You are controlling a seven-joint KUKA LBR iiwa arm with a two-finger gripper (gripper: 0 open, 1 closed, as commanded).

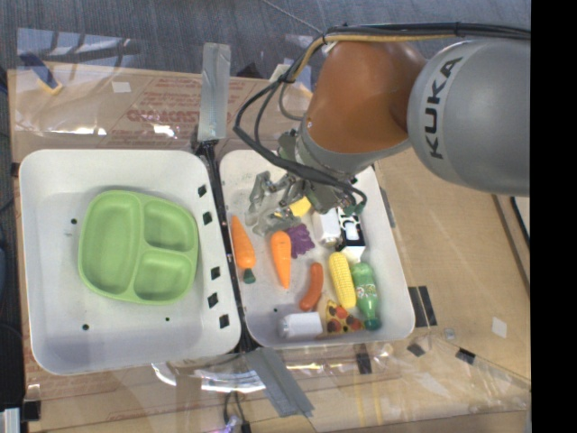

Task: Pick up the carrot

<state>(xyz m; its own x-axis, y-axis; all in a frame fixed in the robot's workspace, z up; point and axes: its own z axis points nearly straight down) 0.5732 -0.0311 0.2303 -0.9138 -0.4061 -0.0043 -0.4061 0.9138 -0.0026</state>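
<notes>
The tool (270, 197) is seen open, holding nothing; it is best lowered astride the nearer carrot (282, 257), clear of the grapes (300, 238).

The light is even and quite bright, coming from above. Soft shadows lie inside the left bin (45, 269) along its walls. The clear plastic sheet (81, 106) at the bench's far edge shows glare. Small things look slightly blurred.
</notes>
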